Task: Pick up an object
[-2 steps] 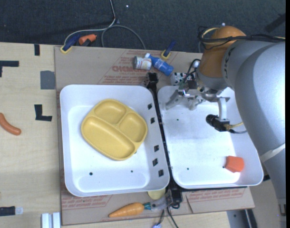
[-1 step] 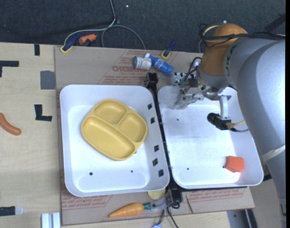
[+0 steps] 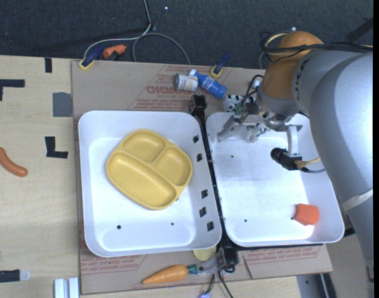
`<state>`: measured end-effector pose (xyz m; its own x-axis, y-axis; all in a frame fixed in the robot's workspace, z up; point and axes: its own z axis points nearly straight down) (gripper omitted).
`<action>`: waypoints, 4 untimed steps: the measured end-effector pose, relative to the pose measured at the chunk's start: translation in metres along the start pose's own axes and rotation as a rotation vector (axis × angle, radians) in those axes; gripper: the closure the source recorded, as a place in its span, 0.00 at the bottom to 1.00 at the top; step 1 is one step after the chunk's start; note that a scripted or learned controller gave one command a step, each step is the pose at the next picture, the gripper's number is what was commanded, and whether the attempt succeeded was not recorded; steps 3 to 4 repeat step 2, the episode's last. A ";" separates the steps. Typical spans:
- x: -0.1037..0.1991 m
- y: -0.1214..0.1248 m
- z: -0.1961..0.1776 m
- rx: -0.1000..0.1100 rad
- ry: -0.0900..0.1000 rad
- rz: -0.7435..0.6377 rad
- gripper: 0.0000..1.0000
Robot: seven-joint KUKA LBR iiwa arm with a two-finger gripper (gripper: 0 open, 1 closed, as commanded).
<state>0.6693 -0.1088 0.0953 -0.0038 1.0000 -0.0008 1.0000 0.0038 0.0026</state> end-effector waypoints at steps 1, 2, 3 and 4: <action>0.012 -0.006 0.010 0.001 -0.002 0.003 0.00; 0.014 -0.014 0.009 0.000 -0.002 0.004 0.00; 0.014 -0.014 0.009 0.000 -0.002 0.004 0.00; 0.014 -0.014 0.009 0.000 -0.002 0.004 0.00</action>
